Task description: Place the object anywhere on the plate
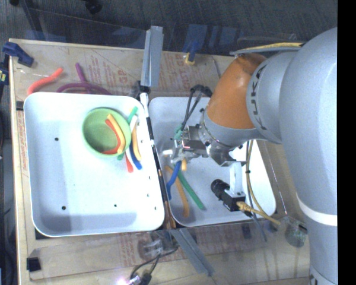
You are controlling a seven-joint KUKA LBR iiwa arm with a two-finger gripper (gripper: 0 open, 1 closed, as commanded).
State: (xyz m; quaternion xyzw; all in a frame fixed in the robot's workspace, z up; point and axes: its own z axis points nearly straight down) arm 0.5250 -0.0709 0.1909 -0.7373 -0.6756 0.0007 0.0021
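A green plate [97, 134] lies in the back half of the left bin [59, 200]. Curved yellow, orange and red sticks [116, 132] rest across its right side. More sticks [134, 150] in green, yellow, blue and red lie just off its right rim. My gripper [174, 154] is low over the left part of the right bin [264, 200], next to the wall between the bins. Right below it lie a blue stick [175, 180], a green stick [191, 192] and an orange stick [168, 179]. I see nothing clearly held.
The arm's orange band [234, 103] and grey body cover most of the right bin. A black cylinder [225, 196] on the wrist hangs over the bin's front. Orange [45, 81] and purple [80, 88] pieces lie on the bench behind the left bin.
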